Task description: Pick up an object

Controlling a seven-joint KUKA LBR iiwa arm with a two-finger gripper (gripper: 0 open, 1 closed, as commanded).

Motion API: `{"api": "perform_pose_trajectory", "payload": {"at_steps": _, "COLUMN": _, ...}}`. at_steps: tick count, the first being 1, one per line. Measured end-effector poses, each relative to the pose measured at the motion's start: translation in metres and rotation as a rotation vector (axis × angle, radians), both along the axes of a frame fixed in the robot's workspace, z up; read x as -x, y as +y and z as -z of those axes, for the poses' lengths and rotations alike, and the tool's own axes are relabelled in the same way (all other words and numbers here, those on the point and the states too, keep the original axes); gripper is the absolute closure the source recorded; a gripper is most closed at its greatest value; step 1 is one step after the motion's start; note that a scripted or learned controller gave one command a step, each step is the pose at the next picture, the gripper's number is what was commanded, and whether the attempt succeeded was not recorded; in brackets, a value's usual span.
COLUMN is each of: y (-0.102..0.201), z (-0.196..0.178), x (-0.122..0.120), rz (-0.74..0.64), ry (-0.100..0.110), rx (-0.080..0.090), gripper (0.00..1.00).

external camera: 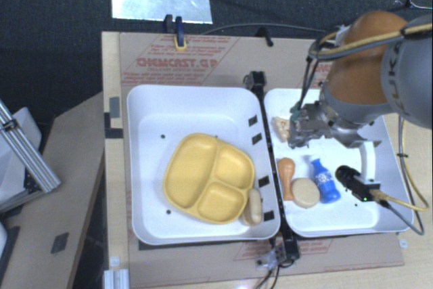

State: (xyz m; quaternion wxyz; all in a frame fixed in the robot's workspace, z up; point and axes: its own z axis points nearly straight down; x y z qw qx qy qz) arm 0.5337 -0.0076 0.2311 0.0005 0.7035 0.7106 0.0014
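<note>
2 shallow white bins sat side by side on the bench, the left bin [150, 120] and the right bin [338, 221] touching along a dark strip between them. In the left bin a yellow divided tray [206, 176] lay flat, with 3 compartments showing, and 1 tan roll [254, 206] rested against its lower right corner, close to the bin's right wall.

The right bin held 4 loose things. A pale lump [280, 125] lay in the upper left part, near the wall shared with the other bin. Lower down, an orange stick [286, 176] lay lengthwise, a beige round piece [305, 193] touched its lower end, and a blue bottle [323, 181] lay tilted just beside that round piece on the right.

The arm [365, 71] reached in from the right over the right bin. Its gripper [298, 135] was low in the upper left part of that bin, just beside the pale lump and above the orange stick. Whether it was released or clenched could not be told, and nothing could be seen held in it.
</note>
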Motion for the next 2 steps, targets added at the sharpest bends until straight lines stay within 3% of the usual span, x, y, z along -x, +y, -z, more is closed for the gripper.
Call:
{"api": "perform_pose_trajectory", "payload": {"at_steps": 1, "y": 0.054, "z": -0.003, "x": -0.010, "rz": 0.000, "ry": 0.000, "rx": 0.000, "gripper": 1.00}}
{"api": "perform_pose_trajectory", "payload": {"at_steps": 2, "y": 0.101, "z": -0.003, "x": 0.000, "rz": 0.001, "ry": 0.002, "rx": 0.000, "gripper": 1.00}}
